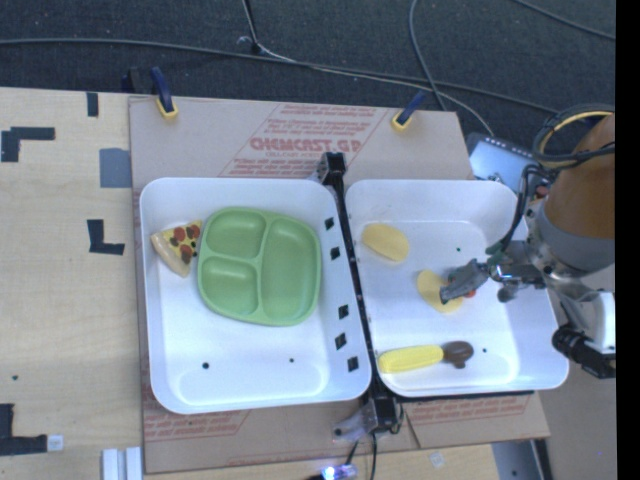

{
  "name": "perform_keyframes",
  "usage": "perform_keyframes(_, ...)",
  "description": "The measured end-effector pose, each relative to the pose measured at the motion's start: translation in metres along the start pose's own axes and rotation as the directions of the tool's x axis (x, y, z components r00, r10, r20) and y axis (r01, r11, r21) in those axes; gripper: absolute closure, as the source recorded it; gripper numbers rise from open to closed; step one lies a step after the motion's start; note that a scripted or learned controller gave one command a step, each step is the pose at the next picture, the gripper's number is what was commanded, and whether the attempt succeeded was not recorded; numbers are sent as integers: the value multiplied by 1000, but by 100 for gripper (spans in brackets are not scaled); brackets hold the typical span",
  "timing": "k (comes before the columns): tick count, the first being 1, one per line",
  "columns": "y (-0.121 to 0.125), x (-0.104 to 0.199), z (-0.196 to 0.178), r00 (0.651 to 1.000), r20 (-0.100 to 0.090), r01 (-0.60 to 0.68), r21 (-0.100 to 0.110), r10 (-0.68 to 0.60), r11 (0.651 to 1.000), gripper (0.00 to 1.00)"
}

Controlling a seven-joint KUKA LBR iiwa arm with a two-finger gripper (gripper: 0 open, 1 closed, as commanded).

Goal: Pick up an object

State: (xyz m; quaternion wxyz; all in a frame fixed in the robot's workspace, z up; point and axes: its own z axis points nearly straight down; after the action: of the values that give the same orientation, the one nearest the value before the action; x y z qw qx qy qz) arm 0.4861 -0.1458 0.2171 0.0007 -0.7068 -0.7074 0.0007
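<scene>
In the right bin (500, 366) lie a pale yellow oval piece (385, 242), a yellow piece (434, 289) partly under the gripper, and a yellow banana-like toy with a brown end (424, 357) near the front wall. My gripper (462, 284) reaches in from the right, low over the yellow piece in the bin's middle. Whether anything sits between its fingers is hidden by the angle. In the left bin (250, 383) a green divided plate (258, 266) lies flat, with a toy pizza slice (178, 247) beside its left edge.
A black divider (346, 278) runs between the two bins. The bins rest on a brown board (300, 138) held by two yellow-and-blue clamps at its far edge. Cables trail across the dark floor behind. The arm's grey body (580, 228) overhangs the right bin's right wall.
</scene>
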Motion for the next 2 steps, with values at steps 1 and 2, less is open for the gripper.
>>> perform_keyframes(1, 2, 0, 44, 1000, -1, 0, 3, 0, 1000, 0)
perform_keyframes(2, 3, 10, 101, 1000, -2, 1, 5, -1, 1000, 0)
